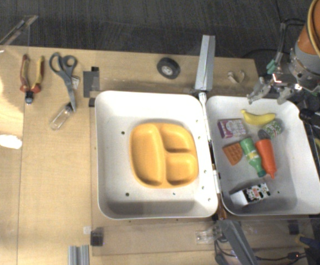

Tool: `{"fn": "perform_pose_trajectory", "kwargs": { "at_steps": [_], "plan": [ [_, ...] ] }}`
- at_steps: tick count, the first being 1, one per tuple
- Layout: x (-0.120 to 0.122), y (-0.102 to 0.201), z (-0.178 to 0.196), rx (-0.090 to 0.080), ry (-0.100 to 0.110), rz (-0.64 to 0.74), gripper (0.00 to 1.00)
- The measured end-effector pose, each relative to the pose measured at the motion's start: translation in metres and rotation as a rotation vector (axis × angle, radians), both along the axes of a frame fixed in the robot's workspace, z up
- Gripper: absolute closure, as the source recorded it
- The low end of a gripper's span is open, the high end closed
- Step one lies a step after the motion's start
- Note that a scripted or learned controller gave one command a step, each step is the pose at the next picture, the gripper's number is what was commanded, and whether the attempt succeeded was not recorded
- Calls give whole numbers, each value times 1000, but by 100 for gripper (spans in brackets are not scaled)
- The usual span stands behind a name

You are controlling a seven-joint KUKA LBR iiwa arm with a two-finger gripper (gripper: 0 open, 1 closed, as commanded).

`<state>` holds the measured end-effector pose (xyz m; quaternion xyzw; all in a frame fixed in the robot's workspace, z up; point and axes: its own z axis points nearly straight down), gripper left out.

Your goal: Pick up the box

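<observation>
Where the right bin [299, 176] meets its left wall, the box [232, 128] is seen lying flat in the upper left part of the bin floor. It is a small rectangular carton, purple along its left side and top and white across the rest of its face; its print is too small to be read. It is set just left of and below a yellow banana [259, 117] and just above a ribbed orange-brown piece [233, 152].

Seven things are counted in the right bin: one box, one banana, one orange-brown piece, one green bottle [251, 155], one orange carrot [267, 155] beside the bottle, one small round greenish item [272, 129] and one black-and-white carton [255, 193] near the front wall. One thing is counted in the left bin [110, 148]: a yellow tray [163, 153] divided into three compartments. On the bench [38, 175] to the left, one pair of scissors [66, 73], one pair of red-handled pliers [31, 76] and one roll of black tape [168, 67] are found.

The gripper [271, 88] is held over the far rim of the right bin, above the banana and well apart from the box. Whether it is released or clenched cannot be told, and nothing is seen grasped in it.
</observation>
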<state>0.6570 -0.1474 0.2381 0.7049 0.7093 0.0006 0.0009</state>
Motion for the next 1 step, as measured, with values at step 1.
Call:
{"fn": "perform_pose_trajectory", "kwargs": {
  "at_steps": [1],
  "plan": [
    [10,27,-151,-1,-4,123,0]
  ]
}}
